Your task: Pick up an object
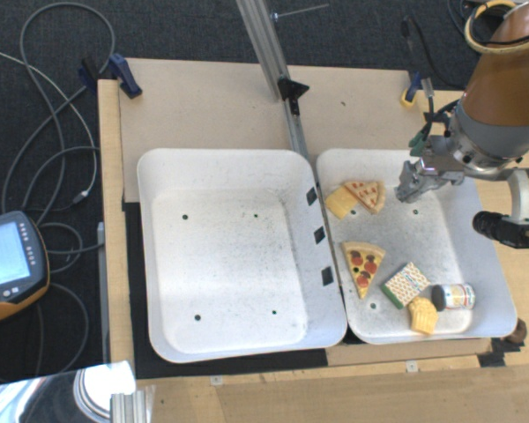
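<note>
Lying just beside the fingers (412, 186) — grip unreadable — an orange-crusted pizza slice (365, 194).

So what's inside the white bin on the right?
Inside the right white bin: two toy pizza slices, a yellow wedge, a patterned green-edged box, a small jar, a yellow chunk. The end effector covers some floor.
</note>
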